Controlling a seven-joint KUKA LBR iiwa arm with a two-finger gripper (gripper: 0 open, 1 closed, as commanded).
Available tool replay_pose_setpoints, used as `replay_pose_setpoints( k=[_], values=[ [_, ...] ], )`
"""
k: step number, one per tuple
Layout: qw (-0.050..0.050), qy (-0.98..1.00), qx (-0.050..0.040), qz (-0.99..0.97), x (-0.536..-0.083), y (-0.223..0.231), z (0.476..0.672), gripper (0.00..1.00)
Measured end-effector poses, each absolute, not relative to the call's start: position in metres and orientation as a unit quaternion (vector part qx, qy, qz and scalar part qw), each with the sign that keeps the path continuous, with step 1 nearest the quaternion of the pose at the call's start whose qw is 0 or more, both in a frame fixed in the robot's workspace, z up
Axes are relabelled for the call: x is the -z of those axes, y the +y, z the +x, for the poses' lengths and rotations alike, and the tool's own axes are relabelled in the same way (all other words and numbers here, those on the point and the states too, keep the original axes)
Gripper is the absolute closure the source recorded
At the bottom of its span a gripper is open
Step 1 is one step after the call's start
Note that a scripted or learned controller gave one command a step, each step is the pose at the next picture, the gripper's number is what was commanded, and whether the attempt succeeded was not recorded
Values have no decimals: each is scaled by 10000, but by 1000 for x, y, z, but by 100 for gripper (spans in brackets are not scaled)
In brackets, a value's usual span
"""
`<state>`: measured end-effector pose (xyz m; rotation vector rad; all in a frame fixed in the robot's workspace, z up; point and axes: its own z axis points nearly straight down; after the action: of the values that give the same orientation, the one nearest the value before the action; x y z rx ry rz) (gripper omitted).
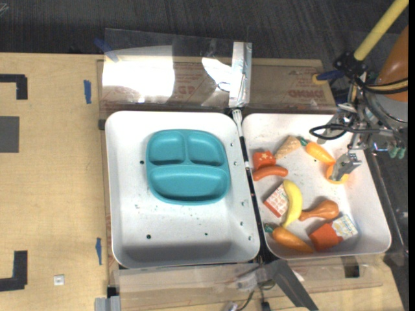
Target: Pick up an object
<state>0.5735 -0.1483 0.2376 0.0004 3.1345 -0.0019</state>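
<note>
The right white bin (379, 229) holds several toy foods. Among them are a yellow banana (292, 202), a brown drumstick (320, 210), a red sausage (267, 171) and an orange carrot (318, 151). A tan wedge (289, 147) lies at the back and a red carton (329, 233) at the front. My gripper (345, 166) hangs low at the bin's right side, directly over a small yellow-orange piece (336, 176). That piece is partly hidden beneath it, and whether they touch is unclear.
The left white bin (130, 232) carries a teal divided plate (188, 166). A red-and-white box (277, 201) and an orange piece (289, 239) lie near the divider between the bins. Black cables (327, 129) trail from the wrist over the right bin's back edge.
</note>
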Motion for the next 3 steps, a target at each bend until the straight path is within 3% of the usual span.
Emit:
replay_pose_setpoints(
  k=[1, 2, 3],
  values=[
    [60, 9970, 17, -770, -98, -151, 550, 0],
    [87, 9986, 19, -526, -100, -104, 491, 0],
    [91, 9942, 15, -1074, -91, -118, 490, 0]
  ],
)
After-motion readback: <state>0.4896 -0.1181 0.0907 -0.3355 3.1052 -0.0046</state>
